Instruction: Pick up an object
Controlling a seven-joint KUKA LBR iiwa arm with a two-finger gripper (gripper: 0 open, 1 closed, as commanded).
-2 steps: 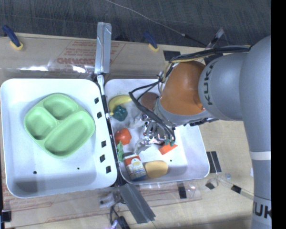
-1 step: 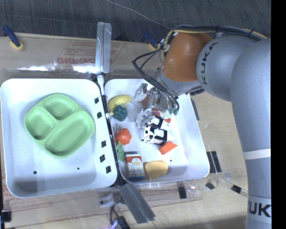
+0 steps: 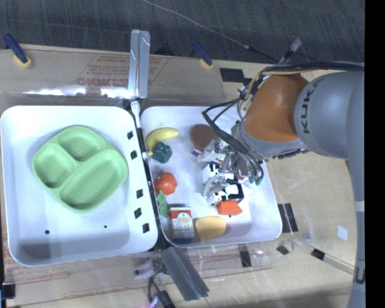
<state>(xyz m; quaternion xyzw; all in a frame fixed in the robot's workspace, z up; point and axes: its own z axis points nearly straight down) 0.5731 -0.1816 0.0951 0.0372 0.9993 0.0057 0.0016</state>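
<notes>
Orange and small, the block [image 3: 229, 206] lies in the right bin [image 3: 264, 218] just under the gripper [image 3: 226, 177]; likely light and stiff, best pinched across its flat sides. The claw's opening can't be made out.

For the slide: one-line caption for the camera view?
KUKA arm's hand low in the right bin among toy foods; green divided plate in left bin.

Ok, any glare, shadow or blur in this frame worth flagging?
Camera view: glare streaks the clear plastic sheet above the left white bin; soft shadow in that bin's lower-left corner; the gripper and the small objects beneath it blur together, so its fingers are unreadable.
</notes>
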